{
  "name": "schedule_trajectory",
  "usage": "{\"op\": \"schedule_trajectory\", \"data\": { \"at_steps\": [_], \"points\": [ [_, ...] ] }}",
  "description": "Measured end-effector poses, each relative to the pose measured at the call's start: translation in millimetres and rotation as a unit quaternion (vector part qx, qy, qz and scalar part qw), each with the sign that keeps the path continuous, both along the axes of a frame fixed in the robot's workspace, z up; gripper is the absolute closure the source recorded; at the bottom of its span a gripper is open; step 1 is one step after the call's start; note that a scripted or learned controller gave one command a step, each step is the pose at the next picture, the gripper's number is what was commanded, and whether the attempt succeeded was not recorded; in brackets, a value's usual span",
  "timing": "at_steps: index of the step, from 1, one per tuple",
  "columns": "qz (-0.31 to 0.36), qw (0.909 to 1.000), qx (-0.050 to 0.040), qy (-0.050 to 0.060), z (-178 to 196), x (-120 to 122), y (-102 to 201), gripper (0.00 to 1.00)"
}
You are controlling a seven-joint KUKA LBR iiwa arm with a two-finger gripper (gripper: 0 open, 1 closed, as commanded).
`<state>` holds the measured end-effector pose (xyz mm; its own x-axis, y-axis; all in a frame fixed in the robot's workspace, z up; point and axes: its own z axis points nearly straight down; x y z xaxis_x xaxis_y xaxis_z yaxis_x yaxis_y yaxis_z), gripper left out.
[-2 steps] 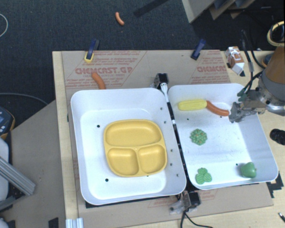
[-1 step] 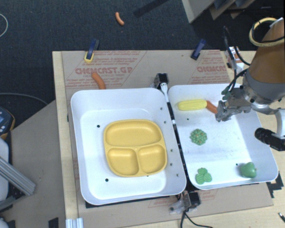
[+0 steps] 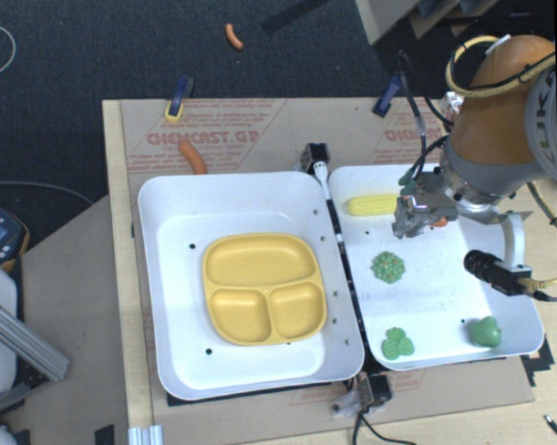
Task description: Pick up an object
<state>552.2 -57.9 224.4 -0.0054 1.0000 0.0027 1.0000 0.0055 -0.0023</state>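
Over the right bin, claw (beside corn).

From my remote station I see the arm in the upper right of the frame: a rounded orange band sits above a smooth grey wrist housing, with part of a dark letter marking at the far right edge. A pale yellowish cable loops over the orange section, and thin black cables run down its left side. Below the grey housing the tool is a cluster of grey metal parts with a small orange-red spot. A light grey bracket carries a black cylindrical unit at mid-right.
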Motion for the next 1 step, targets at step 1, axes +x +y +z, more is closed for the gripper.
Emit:
{"op": "schedule_trajectory", "data": {
  "at_steps": [1],
  "points": [
    [0.001,1.0,-0.0006,-0.003,6.8,10.4,54.5,1.0]
  ]
}}
